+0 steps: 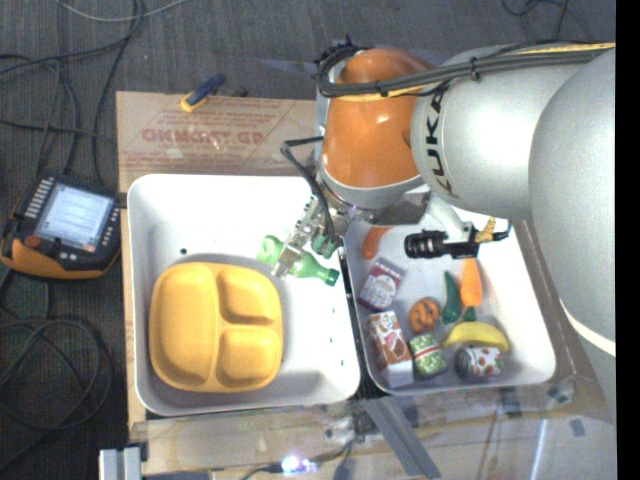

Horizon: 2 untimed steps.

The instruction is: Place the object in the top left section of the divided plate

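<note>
A: Where is the gripper (pixel 297 248)?

B: Over the left bin (pixel 150 203), just past the yellow divided plate's (pixel 215 323) upper right corner. Its fingers pinch a green bottle (pixel 312 268).

A: So which step is this?

B: Carrying, I judge. The bottle hangs beside the plate, not in it. Next, the arm must shift it across to the plate's top left section (pixel 185 293) and release.

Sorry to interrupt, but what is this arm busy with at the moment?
The grey KUKA arm's gripper is over the left white bin, right at a green plastic bottle lying beside the yellow divided plate. The plate's sections hold nothing yet. Toy foods sit in the right white bin.
</note>
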Motion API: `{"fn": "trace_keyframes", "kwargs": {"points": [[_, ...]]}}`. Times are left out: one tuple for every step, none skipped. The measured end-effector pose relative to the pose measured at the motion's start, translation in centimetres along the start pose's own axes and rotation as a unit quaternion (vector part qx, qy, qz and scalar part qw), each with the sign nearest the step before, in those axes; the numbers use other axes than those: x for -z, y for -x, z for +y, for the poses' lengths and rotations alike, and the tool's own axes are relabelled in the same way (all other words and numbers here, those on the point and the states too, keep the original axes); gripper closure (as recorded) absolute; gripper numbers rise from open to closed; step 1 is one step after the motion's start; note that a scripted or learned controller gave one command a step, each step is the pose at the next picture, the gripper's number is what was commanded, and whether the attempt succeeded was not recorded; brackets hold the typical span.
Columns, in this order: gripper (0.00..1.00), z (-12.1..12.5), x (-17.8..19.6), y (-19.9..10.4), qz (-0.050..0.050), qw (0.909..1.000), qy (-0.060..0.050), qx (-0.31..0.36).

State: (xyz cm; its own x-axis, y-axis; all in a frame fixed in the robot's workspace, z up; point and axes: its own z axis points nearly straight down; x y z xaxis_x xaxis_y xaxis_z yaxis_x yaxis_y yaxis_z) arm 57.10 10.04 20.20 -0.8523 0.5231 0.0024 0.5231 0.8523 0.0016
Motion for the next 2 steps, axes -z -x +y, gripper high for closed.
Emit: {"fn": "trace_keyframes", "kwargs": {"points": [[1.0,-1.04,0.48,-0.89,-0.002,0.9952,-0.002,0.097],[1.0,-1.98,-0.18,-0.1,-0.001,0.991,-0.002,0.134]]}}
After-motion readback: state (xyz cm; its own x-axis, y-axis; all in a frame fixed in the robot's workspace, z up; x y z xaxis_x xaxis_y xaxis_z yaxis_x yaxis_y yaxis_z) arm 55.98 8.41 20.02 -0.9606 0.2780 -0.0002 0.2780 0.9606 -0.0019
